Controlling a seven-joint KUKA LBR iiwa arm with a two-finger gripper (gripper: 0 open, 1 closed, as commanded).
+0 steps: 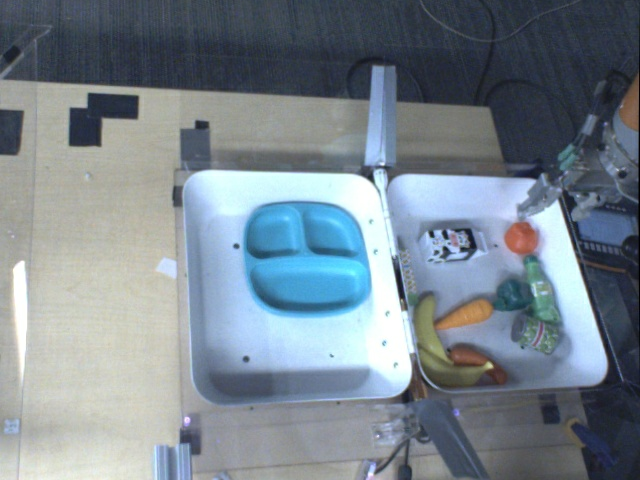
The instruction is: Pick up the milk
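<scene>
Starting on the left, the pale wooden bench [90, 298] carries a few black squares near its far edge. Moving in, here's the left white bin [215, 368], and sitting square in its middle is a blue divided tray [305, 258], three compartments, flat on the floor of the bin. A grey metal rail [381, 118] runs up from the seam where the two bins meet.

Now across the seam into the right white bin [590, 358]. Against its left wall, near the front, a yellow banana [432, 346] curves along the corner, with a red-brown item [474, 358] lying just beside its lower end. Above that, a carrot [465, 315] lies tilted, orange with its tip toward the banana. And there's the milk [453, 245], a small white carton with black patches, lying on its side toward the back of this bin, well apart from everything else around it. Further right, an orange-red round object [520, 237], and below it a green bottle [540, 293] with a teal lump [512, 294] touching its left side and a small can [536, 334] at its foot.

At the far right, the gripper [535, 200] hangs above the bin's back right corner, near the orange-red object, apart from the milk. Whether its grip is spread or closed, I cannot tell.
</scene>
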